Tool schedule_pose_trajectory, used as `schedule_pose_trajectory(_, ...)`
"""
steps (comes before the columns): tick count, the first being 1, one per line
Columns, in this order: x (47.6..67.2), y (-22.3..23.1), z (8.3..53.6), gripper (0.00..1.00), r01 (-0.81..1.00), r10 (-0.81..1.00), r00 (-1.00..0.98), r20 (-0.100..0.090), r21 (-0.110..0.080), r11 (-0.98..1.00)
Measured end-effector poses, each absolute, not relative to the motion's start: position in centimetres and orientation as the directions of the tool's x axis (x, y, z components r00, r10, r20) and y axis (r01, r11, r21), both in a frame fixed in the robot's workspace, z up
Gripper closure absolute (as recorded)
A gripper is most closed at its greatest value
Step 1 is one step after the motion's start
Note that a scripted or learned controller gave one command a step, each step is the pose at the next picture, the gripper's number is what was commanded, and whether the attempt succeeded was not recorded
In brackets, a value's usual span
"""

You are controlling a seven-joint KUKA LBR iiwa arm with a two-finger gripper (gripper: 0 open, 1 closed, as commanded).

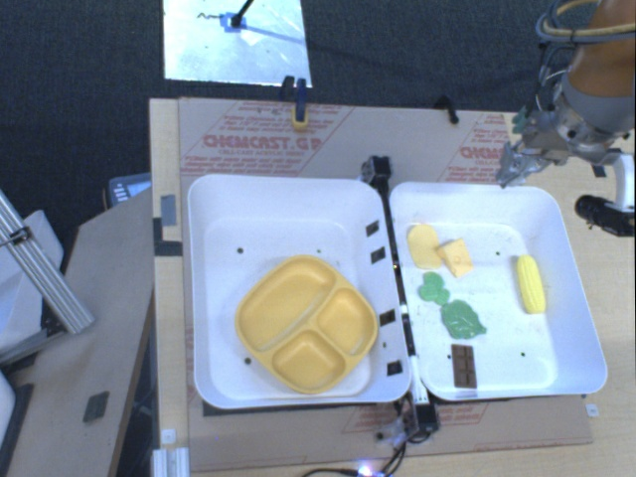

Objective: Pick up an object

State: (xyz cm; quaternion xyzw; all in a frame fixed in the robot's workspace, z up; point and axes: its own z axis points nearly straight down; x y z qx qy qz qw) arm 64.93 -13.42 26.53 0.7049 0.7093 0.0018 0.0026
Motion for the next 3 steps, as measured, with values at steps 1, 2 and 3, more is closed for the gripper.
schedule_pose_trajectory(1,65.0,-13.4,27.6,1.0,1.0,1.0,-0.01,-0.002,0.009,0.01)
schedule_pose_trajectory(2,63.3,-9.1,44.5,1.0,1.0,1.0,-0.01,-0.002,0.023,0.01)
schedule_pose_trajectory(3,56.2,-5.0,36.4,1.0,1.0,1.0,-0.008,0.002,-0.008,0.008)
